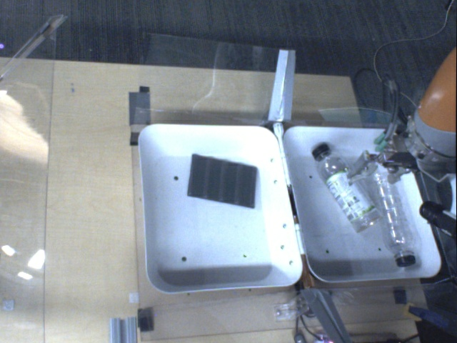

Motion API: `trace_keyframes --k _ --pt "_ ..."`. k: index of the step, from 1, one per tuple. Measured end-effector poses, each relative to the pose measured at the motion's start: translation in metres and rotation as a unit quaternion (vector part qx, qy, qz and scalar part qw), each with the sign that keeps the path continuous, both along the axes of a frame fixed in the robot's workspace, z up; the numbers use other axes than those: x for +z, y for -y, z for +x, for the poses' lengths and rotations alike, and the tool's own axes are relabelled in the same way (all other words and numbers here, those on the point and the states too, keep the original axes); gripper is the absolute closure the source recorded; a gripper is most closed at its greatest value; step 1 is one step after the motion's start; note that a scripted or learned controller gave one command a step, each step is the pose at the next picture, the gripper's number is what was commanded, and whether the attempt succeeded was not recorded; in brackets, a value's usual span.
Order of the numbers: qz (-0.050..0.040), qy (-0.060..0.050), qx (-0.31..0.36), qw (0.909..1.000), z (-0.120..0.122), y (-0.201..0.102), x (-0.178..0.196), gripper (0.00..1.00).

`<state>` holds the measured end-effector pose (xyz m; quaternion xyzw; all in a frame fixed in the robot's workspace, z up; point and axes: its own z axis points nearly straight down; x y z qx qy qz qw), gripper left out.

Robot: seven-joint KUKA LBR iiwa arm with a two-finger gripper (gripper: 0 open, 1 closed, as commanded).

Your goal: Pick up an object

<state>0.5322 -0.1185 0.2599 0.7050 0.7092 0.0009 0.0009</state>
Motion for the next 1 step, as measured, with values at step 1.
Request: trace_keyframes --k 1 --pt "0.0003 -0.001 -0.05 0.9988 0.0432 0.0042 -0.1508 0.0"
